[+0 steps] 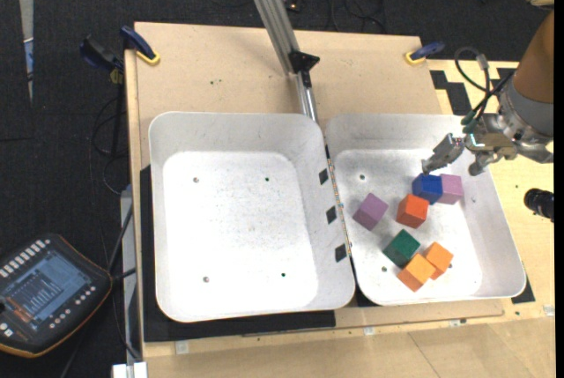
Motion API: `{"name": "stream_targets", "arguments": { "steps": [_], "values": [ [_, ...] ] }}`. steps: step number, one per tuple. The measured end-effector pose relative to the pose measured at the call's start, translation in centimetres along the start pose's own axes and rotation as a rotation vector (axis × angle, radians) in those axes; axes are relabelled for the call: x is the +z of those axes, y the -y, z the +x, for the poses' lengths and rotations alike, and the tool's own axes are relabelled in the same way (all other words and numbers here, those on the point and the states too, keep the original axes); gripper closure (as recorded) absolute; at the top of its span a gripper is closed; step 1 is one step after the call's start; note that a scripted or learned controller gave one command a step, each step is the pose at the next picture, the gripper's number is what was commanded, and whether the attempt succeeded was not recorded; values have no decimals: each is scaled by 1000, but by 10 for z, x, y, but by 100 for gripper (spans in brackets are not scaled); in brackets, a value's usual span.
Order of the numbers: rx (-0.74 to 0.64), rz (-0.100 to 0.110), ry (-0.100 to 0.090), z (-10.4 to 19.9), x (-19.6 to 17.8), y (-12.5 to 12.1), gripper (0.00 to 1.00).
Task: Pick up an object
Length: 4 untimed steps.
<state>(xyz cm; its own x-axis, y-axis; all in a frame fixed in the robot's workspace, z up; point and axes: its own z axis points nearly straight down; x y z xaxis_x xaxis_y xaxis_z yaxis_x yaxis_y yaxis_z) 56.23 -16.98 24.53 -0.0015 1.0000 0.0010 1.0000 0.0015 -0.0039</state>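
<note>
Claw [460, 157] hangs over the far right part of the right bin [493, 218], fingers spread apart, nothing between them. Blue block [428, 186] sits just below it, touching a pale purple block [451, 189] and a red-orange block [411, 210]. Also in that bin: purple block [370, 211], green block [403, 246], two orange blocks [426, 265] near the front. Left bin [176, 138] sits alongside.
</note>
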Motion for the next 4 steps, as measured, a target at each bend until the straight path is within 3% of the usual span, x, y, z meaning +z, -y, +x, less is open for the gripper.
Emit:
{"name": "stream_targets", "arguments": {
  "steps": [1, 3, 4],
  "values": [
    [1, -4, 1, 0, -2, -1, 0],
    [2, 3, 0, 4, 109, -8, 0],
    [3, -24, 10, 1, 122, -14, 0]
  ]
}}
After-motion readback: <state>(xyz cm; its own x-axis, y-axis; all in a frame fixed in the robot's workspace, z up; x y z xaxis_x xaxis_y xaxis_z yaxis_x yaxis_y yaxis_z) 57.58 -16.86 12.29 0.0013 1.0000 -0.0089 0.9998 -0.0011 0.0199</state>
